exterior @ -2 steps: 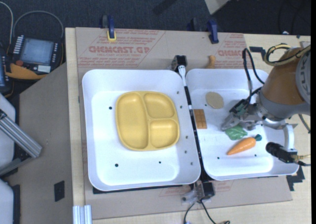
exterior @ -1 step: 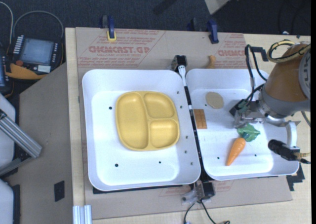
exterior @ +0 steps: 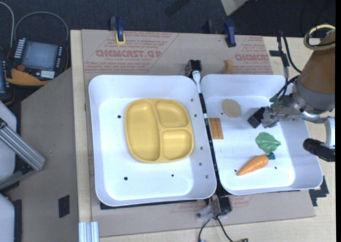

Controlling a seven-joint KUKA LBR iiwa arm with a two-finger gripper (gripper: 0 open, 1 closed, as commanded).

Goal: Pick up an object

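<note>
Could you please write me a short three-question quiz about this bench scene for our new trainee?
1. True or false: the yellow divided plate lies in the left bin.
2. Which item lies nearest the carrot? A) green leaf B) tan disc C) orange block
3. Fill in: the pincer hovers over the ___ bin.

Key: 1 true; 2 A; 3 right.
</note>
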